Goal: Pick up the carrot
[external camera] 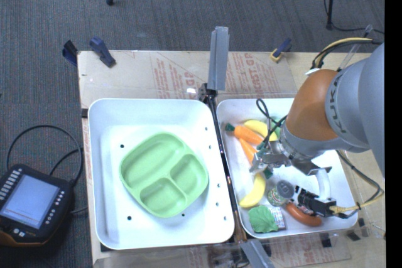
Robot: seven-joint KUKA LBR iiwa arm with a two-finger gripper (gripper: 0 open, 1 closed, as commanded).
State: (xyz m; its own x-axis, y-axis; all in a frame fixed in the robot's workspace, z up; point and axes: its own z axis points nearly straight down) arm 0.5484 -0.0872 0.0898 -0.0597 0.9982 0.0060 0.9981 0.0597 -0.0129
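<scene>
The carrot [249, 132] lies just up-left of the gripper [267, 159]; its state I cannot tell.

The hand [262, 160] hovers over the carrot [249, 133] in the right bin [342, 180].

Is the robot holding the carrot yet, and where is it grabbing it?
It cannot be told. The gripper is low in the right bin, beside the carrot, but its tips are too small and blurred.
</scene>
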